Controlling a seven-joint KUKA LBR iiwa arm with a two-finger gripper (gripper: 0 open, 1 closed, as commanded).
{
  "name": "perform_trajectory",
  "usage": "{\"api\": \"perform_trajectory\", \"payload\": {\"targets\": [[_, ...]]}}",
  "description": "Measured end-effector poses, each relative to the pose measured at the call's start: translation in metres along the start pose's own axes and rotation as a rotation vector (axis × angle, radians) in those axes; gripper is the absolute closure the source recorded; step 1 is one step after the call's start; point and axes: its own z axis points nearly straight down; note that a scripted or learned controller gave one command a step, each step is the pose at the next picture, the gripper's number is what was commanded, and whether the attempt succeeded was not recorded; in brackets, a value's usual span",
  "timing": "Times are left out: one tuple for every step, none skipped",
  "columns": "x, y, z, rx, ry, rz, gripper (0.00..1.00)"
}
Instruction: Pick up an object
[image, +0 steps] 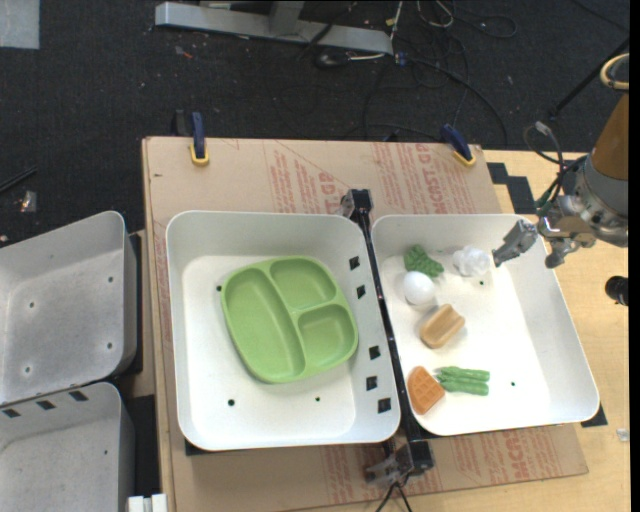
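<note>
The right bin holds several small items: a green leafy piece, a white crumpled piece, a white ball, a tan bread-like block, an orange wedge and a green bean bunch. My gripper hangs over the bin's upper right corner, just right of the white crumpled piece. It is open, its two fingers spread apart with nothing between them.
A green divided plate lies in the left bin. A black divider runs between the two bins. Blue and yellow clamps hold the cardboard base at the back. Grey trays sit off to the left.
</note>
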Motion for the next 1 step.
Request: {"api": "perform_trajectory", "payload": {"targets": [[0.0008,0.0029,-0.008,-0.013,-0.003,-0.004,0.0]]}}
